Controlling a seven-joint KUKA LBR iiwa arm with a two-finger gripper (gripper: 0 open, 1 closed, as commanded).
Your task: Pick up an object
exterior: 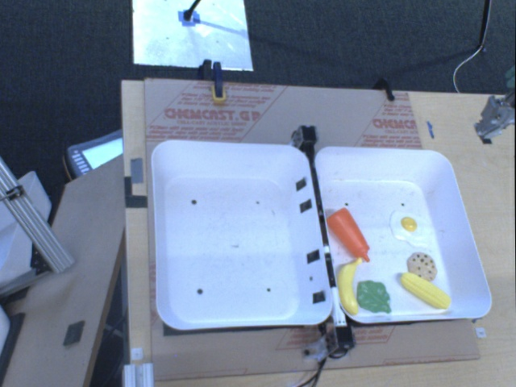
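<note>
Two shallow white plastic bins are seen side by side on the pale wooden bench (451, 119), joined along a central divider. The right white bin (459, 208) is taken as the landmark. Against its left wall, an orange plastic carrot (348, 230) is laid at a slant. Just below the carrot, touching its lower end, a yellow plastic banana (348, 287) is placed upright along the divider. A flat green leafy toy piece (374, 297) is set right beside the banana, near the bin's front wall. A fried egg toy with a yellow yolk (407, 225) is found right of the carrot, apart from it. Below the egg, a round brown speckled cookie (421, 264) rests, and a yellow corn cob (425, 290) is laid just under the cookie. The left white bin (161, 240) adjoins the landmark. A grey metal part, possibly the claw (493, 118), is glimpsed beyond the landmark's far right corner; its state cannot be told.
</note>
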